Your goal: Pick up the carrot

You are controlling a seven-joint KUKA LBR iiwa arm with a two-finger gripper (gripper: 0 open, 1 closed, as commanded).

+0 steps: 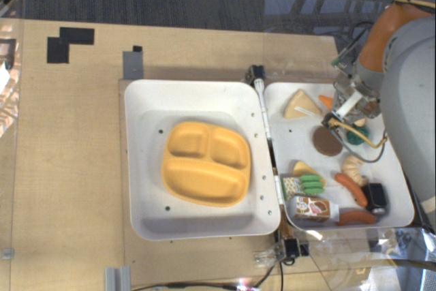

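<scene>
Approach seems in hand: the jaws, their opening impossible to tell, hang beside the carrot (326, 101) in the right bin (293, 141) and must next descend around it.

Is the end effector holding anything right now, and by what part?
Cannot tell: the end effector sits low in the right bin, beside a small orange piece, with no hold visible.

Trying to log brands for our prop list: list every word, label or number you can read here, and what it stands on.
No text reads clearly in this view.
Brown-and-white packet at the front of the right bin: printed label, too small and blurred to read.
Green-and-white item just behind it: any print is too blurred to read.
Black patches on the bench: plain shapes, no letters.
</scene>
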